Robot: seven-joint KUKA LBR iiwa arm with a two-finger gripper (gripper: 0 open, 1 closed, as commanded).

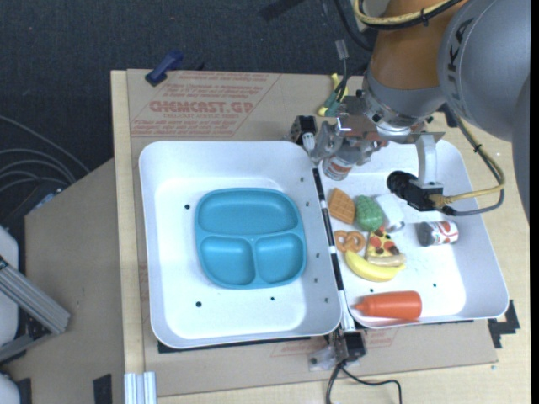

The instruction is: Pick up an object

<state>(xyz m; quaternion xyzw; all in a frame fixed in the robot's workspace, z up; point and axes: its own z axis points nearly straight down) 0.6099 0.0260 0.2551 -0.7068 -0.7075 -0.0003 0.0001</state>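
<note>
In the camera view the grey arm with its orange band reaches in from the right and ends over the far left corner of the right bin [472,251], where the gripper [338,160] hangs close to the divider between the two bins; whether the claw is open or shut I cannot tell, and nothing can be made out in its hold. The left bin [164,225] carries a blue divided plate [250,236] at its middle. The candidates for picking all lie in the right bin, along its left side: a tan cracker [341,205] just below the gripper, a green piece [369,212] touching it, a pretzel [349,241], a banana [373,265] with a pizza slice [385,245] resting against it, and an orange carrot [390,305] near the front edge; a small red and white can [438,233] sits apart toward the middle. These look like toy food, so probably light, stiff and somewhat slick. The cracker is nearest but flat, best pinched across its edges; the carrot, lying alone, would likely take a grasp across its narrow middle
</note>
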